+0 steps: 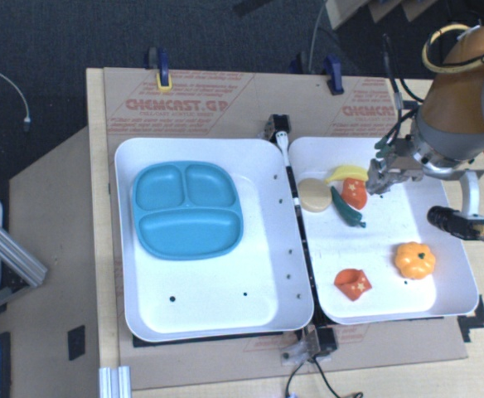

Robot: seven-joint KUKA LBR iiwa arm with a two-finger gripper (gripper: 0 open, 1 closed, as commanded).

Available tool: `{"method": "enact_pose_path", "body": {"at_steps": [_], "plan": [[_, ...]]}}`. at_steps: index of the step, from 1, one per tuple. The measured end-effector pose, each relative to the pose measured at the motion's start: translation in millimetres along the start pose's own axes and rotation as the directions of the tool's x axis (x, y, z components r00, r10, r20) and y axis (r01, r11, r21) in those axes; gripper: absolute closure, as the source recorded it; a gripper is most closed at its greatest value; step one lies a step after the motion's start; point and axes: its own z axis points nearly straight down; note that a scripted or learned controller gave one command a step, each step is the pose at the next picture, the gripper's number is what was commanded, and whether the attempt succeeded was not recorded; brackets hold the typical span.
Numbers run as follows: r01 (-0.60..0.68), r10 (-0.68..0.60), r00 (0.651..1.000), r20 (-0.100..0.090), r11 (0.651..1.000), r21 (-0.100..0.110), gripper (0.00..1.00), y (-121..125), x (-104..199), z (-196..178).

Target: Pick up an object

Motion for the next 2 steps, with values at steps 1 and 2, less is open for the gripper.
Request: {"method": "enact_pose_path", "body": {"at_steps": [1,2], "plan": [[0.001,-0.001,1.0,0.0,1.0,-0.001,1.0,1,0,-31],[0.004,-0.004,1.0,-0.002,1.0,0.004,1.0,5,48,-31]]}}
